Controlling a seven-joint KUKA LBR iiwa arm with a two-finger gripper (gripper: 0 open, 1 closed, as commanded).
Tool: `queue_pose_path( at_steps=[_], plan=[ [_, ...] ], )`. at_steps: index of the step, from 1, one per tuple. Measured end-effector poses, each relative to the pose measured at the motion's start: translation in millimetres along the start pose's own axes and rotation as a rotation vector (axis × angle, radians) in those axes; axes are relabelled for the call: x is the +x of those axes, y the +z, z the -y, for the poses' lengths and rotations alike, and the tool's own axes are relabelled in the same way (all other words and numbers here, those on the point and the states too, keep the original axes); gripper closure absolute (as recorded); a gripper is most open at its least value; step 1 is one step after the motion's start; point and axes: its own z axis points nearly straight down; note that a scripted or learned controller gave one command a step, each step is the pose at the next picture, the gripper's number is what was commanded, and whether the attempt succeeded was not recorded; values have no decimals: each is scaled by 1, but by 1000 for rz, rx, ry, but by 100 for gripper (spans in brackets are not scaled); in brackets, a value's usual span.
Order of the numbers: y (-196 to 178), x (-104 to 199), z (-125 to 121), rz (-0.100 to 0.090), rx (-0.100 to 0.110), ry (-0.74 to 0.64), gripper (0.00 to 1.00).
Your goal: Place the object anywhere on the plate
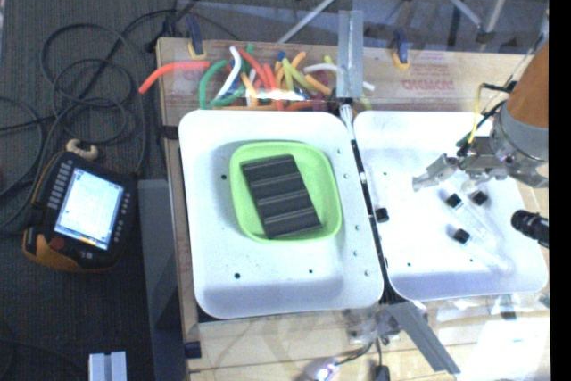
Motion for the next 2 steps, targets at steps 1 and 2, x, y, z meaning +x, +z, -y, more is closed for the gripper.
queue_pose_path(
  at_steps=[1, 2],
  plan=[
    [-160, -11, 27, 4, -3, 117, 0],
    [-234, -6, 55, 4, -4, 214, 0]
  ],
)
